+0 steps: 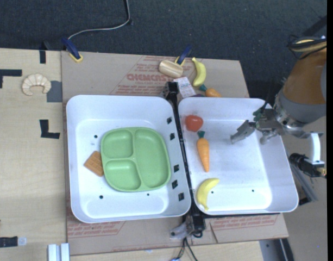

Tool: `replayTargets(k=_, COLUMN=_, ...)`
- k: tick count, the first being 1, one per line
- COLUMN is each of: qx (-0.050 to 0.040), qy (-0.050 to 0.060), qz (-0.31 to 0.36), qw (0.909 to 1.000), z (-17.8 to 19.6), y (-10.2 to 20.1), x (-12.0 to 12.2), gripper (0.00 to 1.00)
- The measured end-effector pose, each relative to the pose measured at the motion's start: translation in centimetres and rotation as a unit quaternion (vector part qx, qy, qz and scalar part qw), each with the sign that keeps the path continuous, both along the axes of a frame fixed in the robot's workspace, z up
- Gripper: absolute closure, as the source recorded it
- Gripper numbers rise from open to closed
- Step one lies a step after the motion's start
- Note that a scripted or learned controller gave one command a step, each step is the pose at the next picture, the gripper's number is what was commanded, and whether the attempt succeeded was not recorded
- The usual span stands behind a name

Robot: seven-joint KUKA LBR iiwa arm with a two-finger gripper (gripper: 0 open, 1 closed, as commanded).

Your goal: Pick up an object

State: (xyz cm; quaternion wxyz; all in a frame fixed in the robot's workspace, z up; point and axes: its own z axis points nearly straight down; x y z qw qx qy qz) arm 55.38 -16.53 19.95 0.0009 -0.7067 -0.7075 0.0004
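Note:
In the right bin, a red tomato lies near the left wall. Just below it is an orange carrot, and a yellow banana rests in the front left corner. My gripper hangs over the right part of this bin, by its right wall and well to the right of the tomato and carrot. Its two fingers are spread apart; one finger points left toward the toys. Nothing sits between the fingers, so the gripper is open.
The left bin holds a green divided plate with a tan cracker at its left. Behind the bins lie a bread roll, a second banana and a small packet. A croissant sits far left.

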Motion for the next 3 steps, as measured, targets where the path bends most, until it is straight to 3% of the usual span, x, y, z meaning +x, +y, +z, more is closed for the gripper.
replayTargets(k=1, qx=0.0003, qy=0.001, qz=0.001, qw=1.0, z=-8.0, y=6.6, x=0.1, gripper=0.0)
replayTargets(k=2, qx=-0.0006, qy=-0.001, qz=-0.001, qw=1.0, z=-11.3, y=6.9, x=1.9, gripper=0.0)
replayTargets(k=3, qx=-0.0022, qy=-0.003, qz=-0.001, qw=1.0, z=-10.4, y=6.9, x=2.0, gripper=1.0)
